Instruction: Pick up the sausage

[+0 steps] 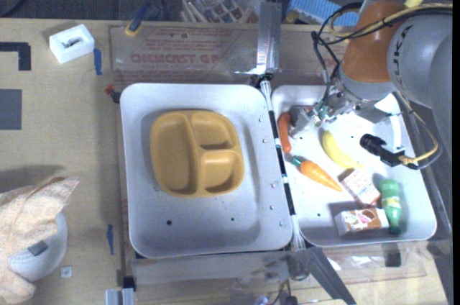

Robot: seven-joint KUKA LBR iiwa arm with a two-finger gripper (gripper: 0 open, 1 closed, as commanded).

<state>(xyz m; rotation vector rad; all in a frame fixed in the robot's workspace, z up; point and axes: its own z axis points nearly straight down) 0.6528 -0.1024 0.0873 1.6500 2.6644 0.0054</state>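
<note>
Camera view from above puts my arm [402, 52] reaching in from the right over the right bin [420, 221], with the gripper [310, 118] low near that bin's upper left corner. The sausage [284, 132], a reddish-brown piece, lies on end along the left wall of the right bin, just beside the gripper and a little to its left. From this angle I cannot tell whether the gripper is released or clenched, and I see nothing I could call a grasp on the sausage. I judge this to be the approach step, with the pick itself not yet made. Close by lie a banana [336, 149] and a carrot [318, 174], with a small carton [359, 220], a pink packet [360, 186] and a green bottle [391, 203] further down the bin. The left bin [144, 224] holds a yellow divided tray [195, 152]. For the next move I would want the gripper shifted left over the sausage and lined up across its narrow width, mindful that the bin wall crowds one side and could block a clean closing.
</note>
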